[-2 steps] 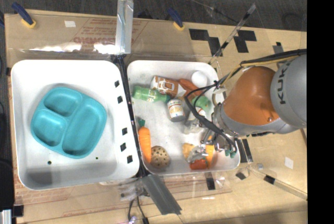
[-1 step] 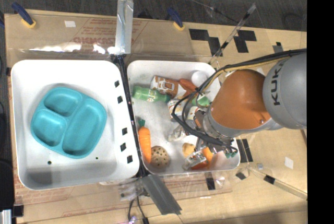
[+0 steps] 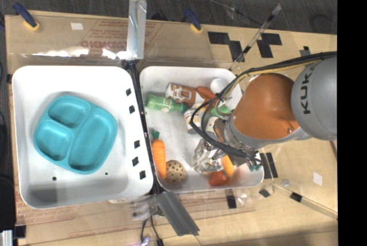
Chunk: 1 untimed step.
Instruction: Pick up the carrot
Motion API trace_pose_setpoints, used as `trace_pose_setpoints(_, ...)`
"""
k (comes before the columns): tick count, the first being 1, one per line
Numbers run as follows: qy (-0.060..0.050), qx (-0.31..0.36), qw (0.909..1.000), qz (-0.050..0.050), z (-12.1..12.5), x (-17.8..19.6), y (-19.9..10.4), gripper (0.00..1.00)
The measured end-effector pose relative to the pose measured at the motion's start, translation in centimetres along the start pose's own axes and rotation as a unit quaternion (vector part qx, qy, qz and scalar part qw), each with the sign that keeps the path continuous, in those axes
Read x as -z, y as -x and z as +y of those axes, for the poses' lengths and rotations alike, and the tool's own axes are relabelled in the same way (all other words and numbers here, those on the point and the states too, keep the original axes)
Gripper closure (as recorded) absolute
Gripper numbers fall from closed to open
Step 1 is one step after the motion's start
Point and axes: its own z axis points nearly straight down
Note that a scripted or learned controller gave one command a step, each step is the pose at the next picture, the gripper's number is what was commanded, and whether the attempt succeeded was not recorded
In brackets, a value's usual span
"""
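Note:
The carrot (image 3: 159, 153), orange with a small green top, lies along the left wall of the right bin (image 3: 178, 72), near its front corner. My gripper (image 3: 206, 160) hangs low over the front middle of that bin, about a carrot's length to the right of the carrot and apart from it. The arm's orange band (image 3: 265, 107) and a loop of black cables hide much of the bin's right half. Nothing is seen held in the gripper.
A brown speckled ball (image 3: 175, 172) sits just right of the carrot's tip. An orange piece (image 3: 228, 166) and a red piece (image 3: 218, 180) lie beside the gripper. A green bottle (image 3: 163, 104) and brown box (image 3: 180, 92) lie farther back. The left bin (image 3: 23, 84) holds a teal divided plate (image 3: 75, 132).

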Motion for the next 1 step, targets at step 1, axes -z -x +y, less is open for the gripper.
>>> trace_pose_setpoints(1, -0.002, 0.070, 0.9975, -0.003, 6.26, 9.59, 4.62, 1.00)
